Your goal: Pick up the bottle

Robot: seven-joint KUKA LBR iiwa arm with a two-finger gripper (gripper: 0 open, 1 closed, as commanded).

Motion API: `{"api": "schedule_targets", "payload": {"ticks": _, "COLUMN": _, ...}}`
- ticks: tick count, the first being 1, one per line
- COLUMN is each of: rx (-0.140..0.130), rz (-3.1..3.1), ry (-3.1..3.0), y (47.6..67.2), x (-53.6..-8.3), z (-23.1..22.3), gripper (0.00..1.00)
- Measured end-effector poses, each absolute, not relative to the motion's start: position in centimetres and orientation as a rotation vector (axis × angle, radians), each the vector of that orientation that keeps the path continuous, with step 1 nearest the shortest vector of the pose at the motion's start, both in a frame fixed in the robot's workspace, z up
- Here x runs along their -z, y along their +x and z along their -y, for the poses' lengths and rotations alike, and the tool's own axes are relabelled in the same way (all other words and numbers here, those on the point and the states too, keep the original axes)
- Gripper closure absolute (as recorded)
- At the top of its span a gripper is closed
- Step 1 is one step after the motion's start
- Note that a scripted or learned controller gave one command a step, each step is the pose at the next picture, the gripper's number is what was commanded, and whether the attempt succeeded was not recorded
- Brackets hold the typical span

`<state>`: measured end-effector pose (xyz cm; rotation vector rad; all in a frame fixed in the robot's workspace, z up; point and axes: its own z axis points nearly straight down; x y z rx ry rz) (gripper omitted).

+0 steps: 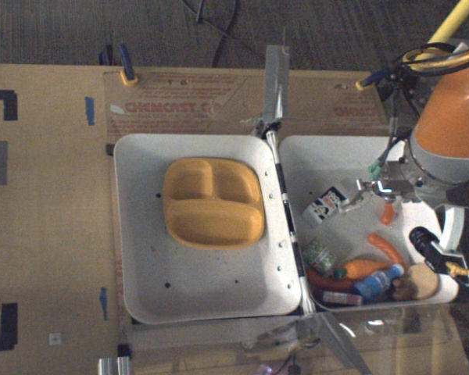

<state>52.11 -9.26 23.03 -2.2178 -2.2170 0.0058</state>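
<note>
I read the pick as not yet made. The bottle (377,280), blue-capped, lies on its side in the clutter at the near edge of the right bin (297,162), against a carrot (363,268). The gripper (375,186) hangs above the bin's far half, near a small carton (324,205); I cannot tell its state. Left: travel, descent, grasp, lift.
</note>
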Motion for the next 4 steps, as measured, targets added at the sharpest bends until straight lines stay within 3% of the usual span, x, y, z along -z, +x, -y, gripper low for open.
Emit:
{"api": "schedule_targets", "payload": {"ticks": 1, "rx": -0.004, "rz": 2.176, "ry": -2.263, "y": 57.1, "x": -29.6, "z": 2.5, "gripper": 0.0}}
{"api": "schedule_targets", "payload": {"ticks": 2, "rx": -0.003, "rz": 2.131, "ry": -2.308, "y": 63.9, "x": -26.2, "z": 4.4, "gripper": 0.0}}
{"api": "schedule_targets", "payload": {"ticks": 3, "rx": -0.003, "rz": 2.076, "ry": -2.358, "y": 66.5, "x": -25.7, "z": 8.0, "gripper": 0.0}}
{"api": "schedule_targets", "payload": {"ticks": 4, "rx": -0.006, "rz": 2.111, "ry": -2.321, "y": 64.9, "x": -16.2, "z": 9.5, "gripper": 0.0}}
